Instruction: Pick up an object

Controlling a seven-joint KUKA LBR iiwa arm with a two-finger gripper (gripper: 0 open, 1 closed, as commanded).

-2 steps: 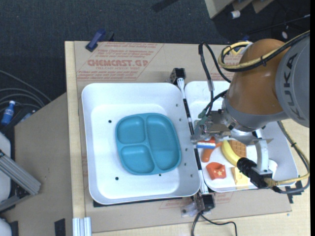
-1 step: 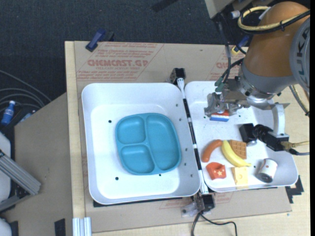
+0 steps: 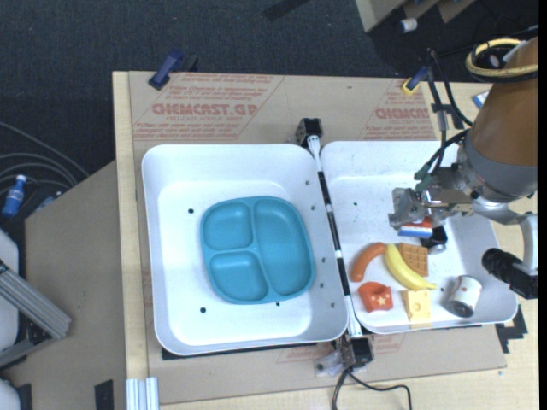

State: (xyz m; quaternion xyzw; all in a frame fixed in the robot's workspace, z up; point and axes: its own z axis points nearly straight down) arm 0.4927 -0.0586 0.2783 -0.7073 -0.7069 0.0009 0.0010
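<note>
We see a blue plate (image 3: 255,248) in the left bin (image 3: 162,178); banana (image 3: 403,266) and sausage (image 3: 367,259) in the right bin (image 3: 359,165); we cannot tell the gripper's (image 3: 417,214) state.

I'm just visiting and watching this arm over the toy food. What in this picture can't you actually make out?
- Whether the gripper holds anything: its metal parts and cables crowd over a small red-and-blue item.
- The waffle piece: the banana lies over part of it.
- The print on the small silver can: too small to read.
- The arm: cut off by the camera view's right edge.
</note>
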